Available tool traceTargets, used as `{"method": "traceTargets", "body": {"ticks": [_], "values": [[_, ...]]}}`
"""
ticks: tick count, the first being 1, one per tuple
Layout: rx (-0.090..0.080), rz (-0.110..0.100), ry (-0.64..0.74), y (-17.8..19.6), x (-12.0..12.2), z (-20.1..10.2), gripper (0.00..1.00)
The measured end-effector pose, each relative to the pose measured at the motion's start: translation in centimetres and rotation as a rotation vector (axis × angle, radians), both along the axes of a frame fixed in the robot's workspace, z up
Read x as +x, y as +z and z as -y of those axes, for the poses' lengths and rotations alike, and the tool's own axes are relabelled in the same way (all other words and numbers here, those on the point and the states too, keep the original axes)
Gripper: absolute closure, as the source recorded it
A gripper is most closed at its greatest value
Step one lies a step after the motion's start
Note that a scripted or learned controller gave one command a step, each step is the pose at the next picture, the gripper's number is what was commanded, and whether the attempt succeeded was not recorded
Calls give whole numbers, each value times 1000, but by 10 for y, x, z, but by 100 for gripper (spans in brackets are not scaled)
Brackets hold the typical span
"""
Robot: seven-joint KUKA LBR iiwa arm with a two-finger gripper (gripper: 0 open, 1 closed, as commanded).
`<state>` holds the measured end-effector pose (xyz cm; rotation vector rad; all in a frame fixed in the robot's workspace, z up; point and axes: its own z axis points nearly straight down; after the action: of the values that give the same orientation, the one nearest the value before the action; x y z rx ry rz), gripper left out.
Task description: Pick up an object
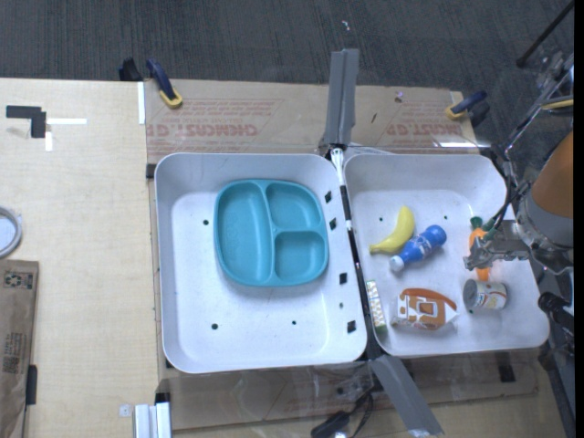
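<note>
The arm's gripper [484,258] hangs low at the right side of the right bin [438,176], just above a small can [485,296] and touching a little orange toy [476,237], so it seems about to grab one and lift.

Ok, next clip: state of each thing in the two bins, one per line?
Teal divided plate: flat in the left bin, right way up.
Banana: lying in the right bin.
Blue bottle: on its side beside the banana.
Orange-and-white packet: lying flat.
Small can: on its side.
Gripper: low over the right bin.
</note>
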<state>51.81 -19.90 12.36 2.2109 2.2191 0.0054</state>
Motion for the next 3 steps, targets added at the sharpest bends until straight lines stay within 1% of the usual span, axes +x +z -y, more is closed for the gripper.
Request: {"method": "traceTargets", "body": {"ticks": [1, 2, 3], "values": [[3, -9, -47, 114, -15, 24, 100], [3, -10, -47, 114, -15, 24, 0], [5, -12, -235, -19, 24, -6, 0]]}}
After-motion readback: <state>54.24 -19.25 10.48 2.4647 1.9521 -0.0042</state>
